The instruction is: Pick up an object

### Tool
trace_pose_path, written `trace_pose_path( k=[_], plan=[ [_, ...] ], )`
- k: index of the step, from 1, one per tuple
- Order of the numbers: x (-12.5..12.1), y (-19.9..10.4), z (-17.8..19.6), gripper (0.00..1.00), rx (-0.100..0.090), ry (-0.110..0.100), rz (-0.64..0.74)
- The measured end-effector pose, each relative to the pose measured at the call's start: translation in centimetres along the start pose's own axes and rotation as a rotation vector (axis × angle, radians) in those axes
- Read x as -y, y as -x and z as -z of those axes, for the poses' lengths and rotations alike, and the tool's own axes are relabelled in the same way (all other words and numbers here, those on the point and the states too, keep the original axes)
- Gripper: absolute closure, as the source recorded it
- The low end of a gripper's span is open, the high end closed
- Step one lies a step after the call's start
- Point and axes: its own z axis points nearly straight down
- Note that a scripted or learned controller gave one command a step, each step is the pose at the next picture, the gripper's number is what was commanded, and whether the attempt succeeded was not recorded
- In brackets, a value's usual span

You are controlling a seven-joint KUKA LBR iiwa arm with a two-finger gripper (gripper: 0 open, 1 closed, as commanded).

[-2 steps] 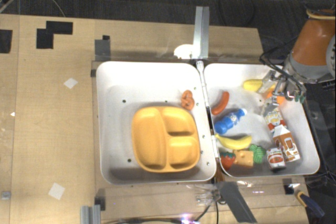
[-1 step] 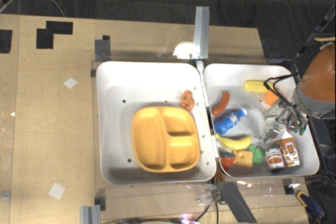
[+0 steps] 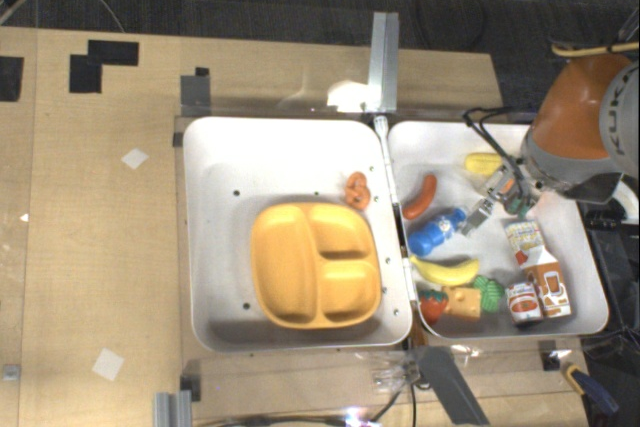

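Left bin (image 3: 215, 215) contains a yellow divided tray (image 3: 315, 265) and a small orange pretzel (image 3: 356, 188). Right bin (image 3: 590, 300) contains a blue bottle (image 3: 435, 233), banana (image 3: 447, 268), sausage (image 3: 419, 196) and cartons. Gripper (image 3: 497, 198) hangs low beside the blue bottle's cap; finger state cannot be told

Robotics lab: wooden bench (image 3: 90, 245), two white bins (image 3: 215, 215), metal fixtures (image 3: 384, 65), toy food.

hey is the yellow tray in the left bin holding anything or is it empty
Empty. The tray shows bare yellow in all its compartments; the nearest item, an orange pretzel, lies on the bin floor just beyond its far corner.
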Motion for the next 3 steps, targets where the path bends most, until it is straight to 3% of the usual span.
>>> trace_pose_path(
  k=[1,2,3],
  plan=[
    [1.3,5.7,-0.3,0.00,-0.007,-0.009,-0.151],
    [0.9,6.1,1.4,1.00,0.012,0.000,-0.142],
    [0.7,5.1,0.9,0.00,-0.028,-0.010,-0.138]
  ],
)
